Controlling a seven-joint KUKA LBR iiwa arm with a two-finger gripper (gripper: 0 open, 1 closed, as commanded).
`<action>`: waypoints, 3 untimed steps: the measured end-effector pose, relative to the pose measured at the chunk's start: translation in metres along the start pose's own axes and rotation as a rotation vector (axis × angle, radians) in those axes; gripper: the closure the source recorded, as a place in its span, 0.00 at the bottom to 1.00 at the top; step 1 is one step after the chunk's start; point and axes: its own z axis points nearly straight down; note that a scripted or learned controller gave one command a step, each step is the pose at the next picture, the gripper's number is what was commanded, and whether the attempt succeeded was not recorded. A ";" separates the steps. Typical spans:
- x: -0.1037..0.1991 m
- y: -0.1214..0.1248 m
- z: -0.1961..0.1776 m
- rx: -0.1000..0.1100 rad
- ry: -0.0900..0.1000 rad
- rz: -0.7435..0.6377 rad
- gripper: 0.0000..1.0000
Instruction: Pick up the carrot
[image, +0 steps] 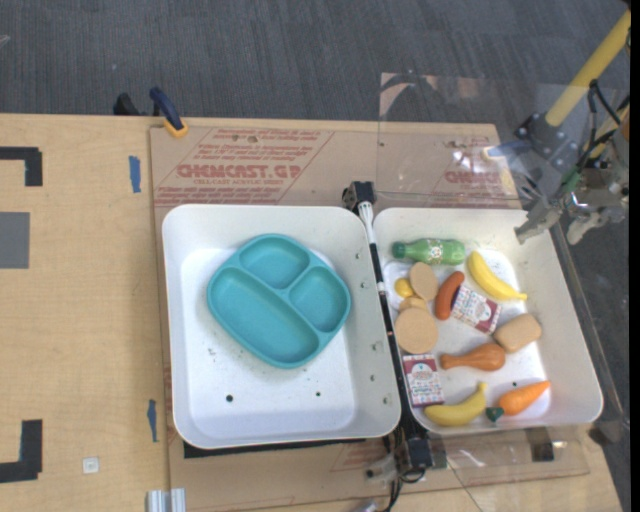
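The carrot, orange with a small green top, lies in the near right corner of the right bin, just right of a banana. The gripper hangs at the upper right, over the far right corner of that bin and well away from the carrot. Nothing is visibly held in it.
The right bin also holds a green bottle, a second banana, a sausage, round cookies, a bread roll, a drumstick and a red box. A teal divided plate sits in the left bin.
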 end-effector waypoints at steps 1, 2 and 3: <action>-0.007 -0.027 0.134 -0.001 0.010 -0.173 0.00; 0.021 -0.130 0.152 -0.016 -0.006 -0.153 0.00; 0.049 -0.024 0.025 -0.022 -0.006 -0.193 0.00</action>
